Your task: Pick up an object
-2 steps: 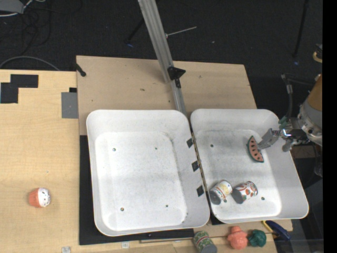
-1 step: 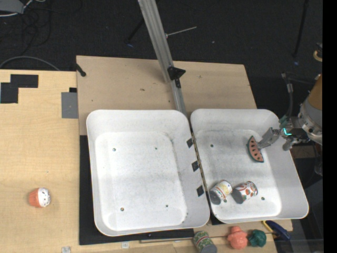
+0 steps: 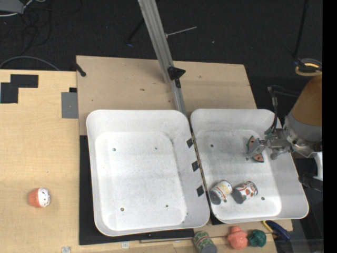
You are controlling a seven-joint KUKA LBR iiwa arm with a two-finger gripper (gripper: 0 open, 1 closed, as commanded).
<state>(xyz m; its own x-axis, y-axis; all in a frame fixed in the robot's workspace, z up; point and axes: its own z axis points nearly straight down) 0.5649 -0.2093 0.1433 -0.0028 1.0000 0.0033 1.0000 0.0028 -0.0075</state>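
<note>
Two small toy cans lie near the front edge of the right bin (image 3: 284, 204). One is cream with a yellow band (image 3: 221, 190); the other is red, white and grey (image 3: 245, 190). My gripper (image 3: 255, 148) hovers over the right part of that bin, behind the cans and apart from them. Its two fingers are spread open and nothing sits between them. The grey arm with its orange band (image 3: 309, 107) comes in from the right.
The left bin (image 3: 100, 125) sits beside the right one, with black clips along the shared edge. An orange and white ball (image 3: 39, 197) rests on the wooden table at left. A dark can (image 3: 202, 241), a pink toy (image 3: 237, 237) and a green toy (image 3: 257, 238) lie in front of the right bin. A metal rail (image 3: 160, 41) slants behind.
</note>
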